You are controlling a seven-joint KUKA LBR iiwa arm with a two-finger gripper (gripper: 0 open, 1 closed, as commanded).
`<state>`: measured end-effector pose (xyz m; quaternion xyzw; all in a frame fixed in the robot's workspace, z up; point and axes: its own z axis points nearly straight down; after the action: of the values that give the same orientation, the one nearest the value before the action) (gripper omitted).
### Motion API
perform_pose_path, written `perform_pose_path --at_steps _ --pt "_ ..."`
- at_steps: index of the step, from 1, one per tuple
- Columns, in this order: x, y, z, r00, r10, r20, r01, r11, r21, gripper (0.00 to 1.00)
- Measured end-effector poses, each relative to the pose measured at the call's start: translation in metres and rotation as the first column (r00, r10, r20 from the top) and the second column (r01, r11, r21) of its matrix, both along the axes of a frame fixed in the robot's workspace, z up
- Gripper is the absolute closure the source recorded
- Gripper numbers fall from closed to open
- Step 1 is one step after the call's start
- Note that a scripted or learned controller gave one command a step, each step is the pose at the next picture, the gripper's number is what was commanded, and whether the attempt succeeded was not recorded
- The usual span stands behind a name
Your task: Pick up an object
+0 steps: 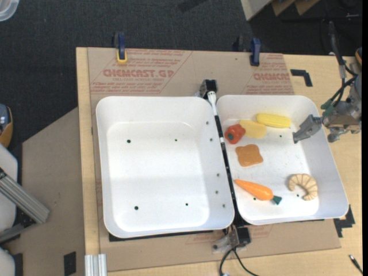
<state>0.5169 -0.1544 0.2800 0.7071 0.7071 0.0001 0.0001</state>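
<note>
The right bin (328,171) holds several toy foods. A yellow corn cob (273,120) lies at the back, with a pale yellow piece (255,129) and a red pepper (234,133) to its left. A brown toast slice (249,154) sits near the middle. An orange carrot (256,190) and a tan croissant (303,186) lie toward the front. My gripper (303,131) reaches in over the right bin's right side, just right of the corn cob and apart from it. Nothing is seen in its grasp.
The left bin (155,165) stands beside the right one, on a brown board (172,68) held by two blue clamps (120,46) at the back. Cables and a small fitting (233,240) lie at the front edge between the bins.
</note>
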Motion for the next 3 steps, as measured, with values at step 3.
perform_pose_path --at_steps 3 --pt "0.127 0.055 -0.198 1.000 0.004 -0.020 -0.004 1.000 -0.004 0.00"
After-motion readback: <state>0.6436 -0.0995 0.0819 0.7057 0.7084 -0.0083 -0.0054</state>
